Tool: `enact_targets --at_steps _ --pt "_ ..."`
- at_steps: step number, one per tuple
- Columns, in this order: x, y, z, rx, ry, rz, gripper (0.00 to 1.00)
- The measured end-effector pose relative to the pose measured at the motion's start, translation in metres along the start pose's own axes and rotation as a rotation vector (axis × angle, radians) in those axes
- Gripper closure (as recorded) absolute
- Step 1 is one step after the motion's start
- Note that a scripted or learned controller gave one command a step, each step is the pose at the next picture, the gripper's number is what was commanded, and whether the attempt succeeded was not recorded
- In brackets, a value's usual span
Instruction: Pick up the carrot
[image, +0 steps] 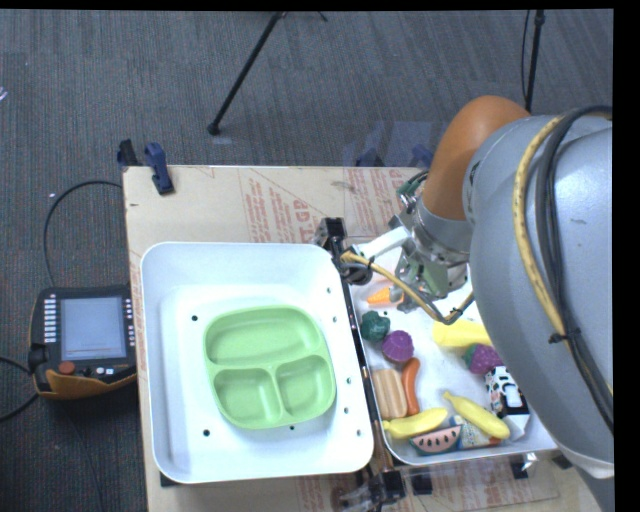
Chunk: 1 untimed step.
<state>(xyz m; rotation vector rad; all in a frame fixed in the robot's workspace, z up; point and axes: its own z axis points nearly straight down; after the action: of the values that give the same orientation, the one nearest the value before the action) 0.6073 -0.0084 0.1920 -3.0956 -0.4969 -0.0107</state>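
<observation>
Closest to the camera, along the near edge of the right bin (455, 455), a watermelon slice (437, 439) lies beside two yellow bananas, one (415, 423) pointing toward the bins' shared wall and the other (477, 415) tilted toward the right side. Just behind them a tan bread-like piece (388, 392) sits against the bin's left wall, with an orange-red sausage-shaped toy (410, 385) touching its right side. Farther back lie a purple fruit (398, 346) and a dark green vegetable (374, 325), near each other by the left wall. A second purple piece (484, 358) and a yellow item (462, 334) sit toward the bin's middle, partly under the arm, and a black-and-white carton (503, 391) shows by the right side. The carrot (380, 296), small and orange, lies at the far left corner of the right bin, just behind the green vegetable. The gripper (425, 275) hangs over the far end of that bin, a little to the right of the carrot and apart from it; I cannot tell how it is set, since the wrist and yellow cabling cover its tip. The left bin (165, 300) carries a light green divided tray (270, 364) in its middle. Off the bench's left edge, a handheld control pendant (88, 338) rests on the grey carpet.
</observation>
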Motion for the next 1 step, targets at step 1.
enact_targets --at_steps 1 --pt "-0.0266 -0.0754 -0.0320 0.002 -0.009 0.113 1.00"
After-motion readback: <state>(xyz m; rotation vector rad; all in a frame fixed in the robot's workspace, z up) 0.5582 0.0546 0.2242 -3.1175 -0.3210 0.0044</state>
